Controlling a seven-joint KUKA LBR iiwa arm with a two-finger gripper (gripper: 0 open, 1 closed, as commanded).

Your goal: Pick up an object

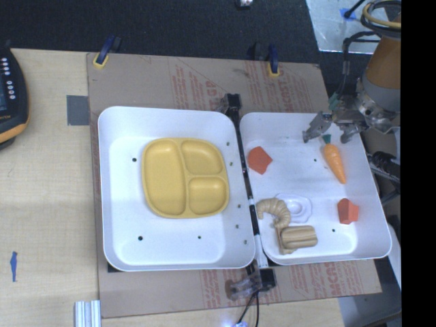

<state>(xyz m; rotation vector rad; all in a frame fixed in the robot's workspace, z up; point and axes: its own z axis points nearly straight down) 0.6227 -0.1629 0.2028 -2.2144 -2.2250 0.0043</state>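
While its fingers stand spread, the gripper (330, 129) hovers just above the carrot (334, 163) — holding nothing — in the right bin (300, 252).

Grey pincer (332, 132), orange band above wrist, yellow cable loop.

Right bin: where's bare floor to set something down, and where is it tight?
In the right bin, bare floor lies between the orange block and the carrot, and below the carrot toward the red block. It is crowded at the near-left corner, where the croissant, clear cup and wooden piece cluster. The gripper hangs over the carrot's top.
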